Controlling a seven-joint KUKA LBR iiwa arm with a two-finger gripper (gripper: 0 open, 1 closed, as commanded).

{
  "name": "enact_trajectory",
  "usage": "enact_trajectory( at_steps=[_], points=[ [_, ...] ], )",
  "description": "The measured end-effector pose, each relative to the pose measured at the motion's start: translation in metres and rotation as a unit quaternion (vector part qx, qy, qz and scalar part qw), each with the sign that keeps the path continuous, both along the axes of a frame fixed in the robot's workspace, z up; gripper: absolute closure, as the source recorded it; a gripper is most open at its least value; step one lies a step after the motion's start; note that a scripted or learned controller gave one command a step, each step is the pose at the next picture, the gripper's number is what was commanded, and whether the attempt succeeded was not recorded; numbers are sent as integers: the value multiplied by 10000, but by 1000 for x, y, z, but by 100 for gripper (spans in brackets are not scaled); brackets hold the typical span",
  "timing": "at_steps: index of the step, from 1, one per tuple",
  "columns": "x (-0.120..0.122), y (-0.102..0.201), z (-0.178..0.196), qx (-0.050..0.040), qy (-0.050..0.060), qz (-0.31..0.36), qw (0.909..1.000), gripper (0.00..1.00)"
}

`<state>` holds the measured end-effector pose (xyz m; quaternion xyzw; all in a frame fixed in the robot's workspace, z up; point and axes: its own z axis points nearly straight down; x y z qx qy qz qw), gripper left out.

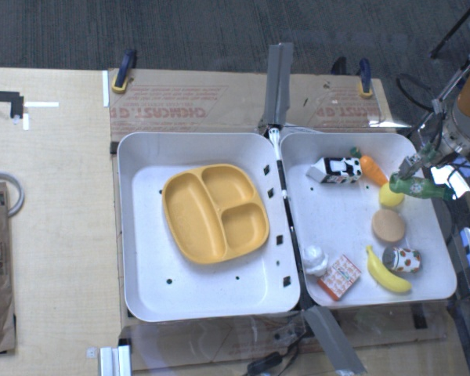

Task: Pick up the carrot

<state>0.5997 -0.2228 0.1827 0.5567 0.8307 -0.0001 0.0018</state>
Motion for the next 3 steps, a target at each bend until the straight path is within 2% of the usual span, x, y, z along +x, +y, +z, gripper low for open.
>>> enact_trajectory(
  at_steps=[1,2,3],
  points=[
    [4,53,96,5,11,-1484,9889,100],
    [18,44,45,6,23,-2061,9785,100],
    [18,44,45,5,22,-2062,9785,0]
  ],
)
